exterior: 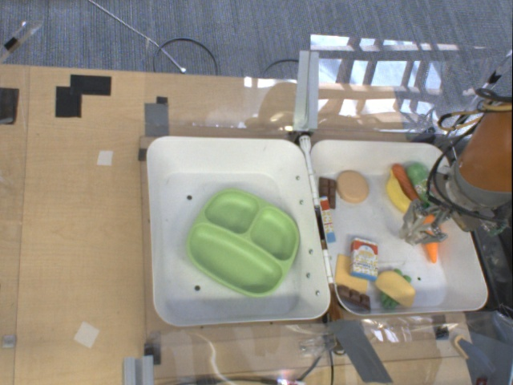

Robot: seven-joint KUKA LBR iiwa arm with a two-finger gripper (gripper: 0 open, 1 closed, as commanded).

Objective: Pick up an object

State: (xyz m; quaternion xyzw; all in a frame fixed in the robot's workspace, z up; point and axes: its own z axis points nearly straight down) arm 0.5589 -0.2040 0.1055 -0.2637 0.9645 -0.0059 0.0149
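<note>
Front rim: nearest the lens, the right bin's (473, 299) low front wall runs just below the toys, well forward of the gripper (422, 231).
Corn toy: a yellow corn piece with green leaves (397, 287) lies against that front edge, forward and left of the gripper, touching a small carton (364, 258) and a yellow-brown wedge (346, 277).
Gripper: it's low in the right bin, metal fingers pointing down; whether they're parted or pinched I can't tell, and nothing shows between them.
Likely target: the small orange carrot (433, 252) sits just beside the fingertips on the forward side, so my read is that's the piece being worked.
Behind the gripper: a yellow banana-like toy (396, 194), a red strip (403, 180) and a green piece (417, 172) bunch together, close to the arm's cables.
Left of the gripper: a round tan biscuit (353, 186) sits apart, with bare white floor between.
Divider: dark bars (327, 191) lie along the wall shared with the left bin.
Left bin: a green divided plate (243, 241) rests mid-floor, well away to the left.
Room: open floor lies forward and right of the carrot; a straight lift looks clear, though the right wall is near.
</note>
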